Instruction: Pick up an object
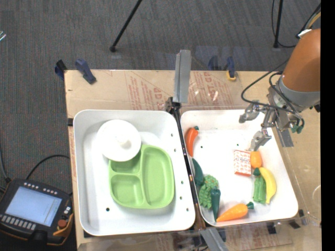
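Approach step, as I judge it: my gripper (260, 125) hangs at the upper right of the frame over the right bin (222, 123), fingers spread apart and holding nothing. The nearest candidates, a small packet (242, 162) and an orange fruit (256, 159), lie just below it. Next I must descend and close on one.

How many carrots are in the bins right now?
2, both in the right bin: one carrot lies against its left wall near the top, the other carrot lies along the bottom edge. More could be hidden under the other toy food.
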Action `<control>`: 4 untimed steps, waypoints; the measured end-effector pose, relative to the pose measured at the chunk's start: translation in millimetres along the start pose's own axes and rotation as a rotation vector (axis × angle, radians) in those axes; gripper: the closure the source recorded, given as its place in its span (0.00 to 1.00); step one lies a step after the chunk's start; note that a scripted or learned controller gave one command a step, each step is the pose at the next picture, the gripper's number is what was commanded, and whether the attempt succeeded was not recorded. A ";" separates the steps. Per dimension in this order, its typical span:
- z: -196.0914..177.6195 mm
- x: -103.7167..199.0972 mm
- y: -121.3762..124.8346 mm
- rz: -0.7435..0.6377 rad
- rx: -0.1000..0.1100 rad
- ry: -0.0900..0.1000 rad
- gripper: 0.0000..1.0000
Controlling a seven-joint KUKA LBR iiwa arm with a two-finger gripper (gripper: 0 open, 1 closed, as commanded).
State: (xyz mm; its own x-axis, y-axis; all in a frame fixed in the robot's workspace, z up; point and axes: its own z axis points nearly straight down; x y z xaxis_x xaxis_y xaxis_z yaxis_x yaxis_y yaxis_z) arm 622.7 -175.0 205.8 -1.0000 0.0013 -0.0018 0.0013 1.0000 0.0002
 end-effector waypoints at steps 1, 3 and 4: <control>111.7 49.7 -31.4 0.073 0.001 -0.007 0.00; 117.7 36.7 -11.6 -0.108 -0.001 0.000 0.00; 118.2 91.4 -26.0 -0.037 -0.001 0.001 0.00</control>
State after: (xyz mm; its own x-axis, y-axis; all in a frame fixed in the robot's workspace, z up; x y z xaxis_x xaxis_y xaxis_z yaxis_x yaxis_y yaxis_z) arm 531.4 -200.8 87.4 -0.9994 -0.0354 -0.0009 -0.0354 0.9994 0.0013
